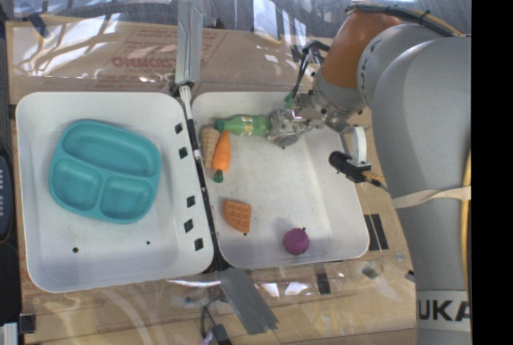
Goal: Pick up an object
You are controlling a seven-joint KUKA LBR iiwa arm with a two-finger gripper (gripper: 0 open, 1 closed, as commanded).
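Where the right bin's point(341, 211) upper rim ran, a green plastic bottle point(243, 125) lay on its side, its cap end pointing toward nine o'clock and its base toward three o'clock, touching the metal gripper point(280, 131). Whether the claw was clenched on that bottle or merely pressed against its end could not be told, since its tips blurred into the bottle's base. Just at seven o'clock from the bottle lay an orange toy carrot point(221, 153), lengthwise along the bin's left side with its green stub toward six o'clock, and touching it at nine o'clock was a tan cone-shaped toy point(208, 142) against the bin's left wall. Farther toward six o'clock sat a small orange waffle-patterned square point(236, 216), and at four o'clock from that, near the bin's lower rim, a round purple toy fruit point(296, 241). At three o'clock from the bottle the grey arm point(421, 127) came in, its orange band point(357, 42) above the wrist. Across the divider at nine o'clock, the left bin point(40, 255) carried a teal divided plate point(104, 171) with three compartments.
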